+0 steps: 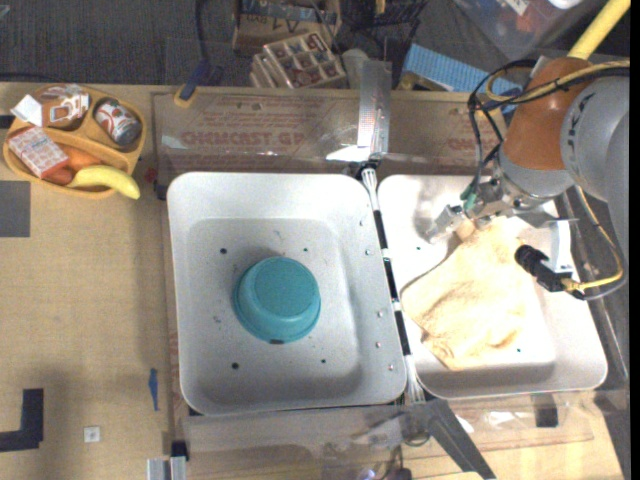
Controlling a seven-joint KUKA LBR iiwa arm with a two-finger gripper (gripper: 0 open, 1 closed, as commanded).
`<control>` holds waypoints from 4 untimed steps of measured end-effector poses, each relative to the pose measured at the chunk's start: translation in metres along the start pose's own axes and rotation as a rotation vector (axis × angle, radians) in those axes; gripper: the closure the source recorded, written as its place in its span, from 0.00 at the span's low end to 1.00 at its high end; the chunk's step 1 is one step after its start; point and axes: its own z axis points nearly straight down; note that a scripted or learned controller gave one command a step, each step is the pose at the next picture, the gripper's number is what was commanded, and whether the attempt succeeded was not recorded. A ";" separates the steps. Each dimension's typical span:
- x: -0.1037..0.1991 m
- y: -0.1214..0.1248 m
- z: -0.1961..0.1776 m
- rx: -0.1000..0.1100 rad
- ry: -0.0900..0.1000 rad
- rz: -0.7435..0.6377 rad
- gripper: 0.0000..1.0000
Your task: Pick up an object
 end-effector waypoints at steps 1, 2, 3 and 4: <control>-0.001 0.002 -0.012 -0.005 -0.005 -0.001 1.00; -0.001 0.002 -0.012 -0.005 -0.005 -0.001 0.00; -0.002 0.003 -0.024 -0.009 -0.008 -0.001 1.00; -0.002 0.003 -0.024 -0.009 -0.008 -0.001 0.00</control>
